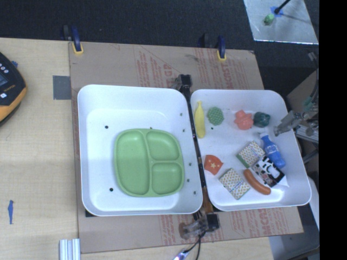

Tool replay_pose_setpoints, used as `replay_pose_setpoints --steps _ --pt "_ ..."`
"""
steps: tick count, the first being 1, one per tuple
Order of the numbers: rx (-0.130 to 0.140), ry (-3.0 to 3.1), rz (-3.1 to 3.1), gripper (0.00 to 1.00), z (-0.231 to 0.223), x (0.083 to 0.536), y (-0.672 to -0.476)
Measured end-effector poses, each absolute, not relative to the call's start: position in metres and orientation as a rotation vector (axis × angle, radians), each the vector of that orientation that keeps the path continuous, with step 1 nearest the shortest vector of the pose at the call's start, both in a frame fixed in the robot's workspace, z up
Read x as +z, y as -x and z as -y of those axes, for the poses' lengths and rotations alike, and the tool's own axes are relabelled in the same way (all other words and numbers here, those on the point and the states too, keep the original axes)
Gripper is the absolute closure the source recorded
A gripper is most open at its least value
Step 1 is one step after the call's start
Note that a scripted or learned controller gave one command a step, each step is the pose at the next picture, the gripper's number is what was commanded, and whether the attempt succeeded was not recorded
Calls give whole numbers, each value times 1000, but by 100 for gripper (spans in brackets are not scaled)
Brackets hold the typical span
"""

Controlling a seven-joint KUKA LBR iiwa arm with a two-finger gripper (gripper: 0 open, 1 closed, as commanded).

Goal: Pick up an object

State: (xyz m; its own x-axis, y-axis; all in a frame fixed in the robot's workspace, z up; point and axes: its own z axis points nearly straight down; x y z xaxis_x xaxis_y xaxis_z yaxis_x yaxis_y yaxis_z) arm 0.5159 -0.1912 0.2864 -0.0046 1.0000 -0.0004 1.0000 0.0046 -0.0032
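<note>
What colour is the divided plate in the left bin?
Light green, plain; the divided plate shows clearly in the camera view.

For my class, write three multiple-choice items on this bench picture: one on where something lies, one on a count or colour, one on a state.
1. Where does the green divided plate lie?
A. In the left bin
B. In the right bin
C. On the cardboard outside the bins

2. How many compartments does that plate have?
A. Two
B. Three
C. Five

3. How does the blue bottle sit?
A. Standing upright on the plate
B. Hanging from the pincer
C. Lying on its side in the right bin

Answers:
1. A, since the plate rests on the floor of the left bin, apart from the small items.
2. B, since one long section and two smaller ones show.
3. C, since it lies flat on the floor of the right bin beside the black and white item, while the pincer sits at that bin's right rim.
</note>
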Motion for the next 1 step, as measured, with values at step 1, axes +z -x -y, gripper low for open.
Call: replay_pose_setpoints --steps 1 --pt "6 2212 2226 0 203 152 -640"
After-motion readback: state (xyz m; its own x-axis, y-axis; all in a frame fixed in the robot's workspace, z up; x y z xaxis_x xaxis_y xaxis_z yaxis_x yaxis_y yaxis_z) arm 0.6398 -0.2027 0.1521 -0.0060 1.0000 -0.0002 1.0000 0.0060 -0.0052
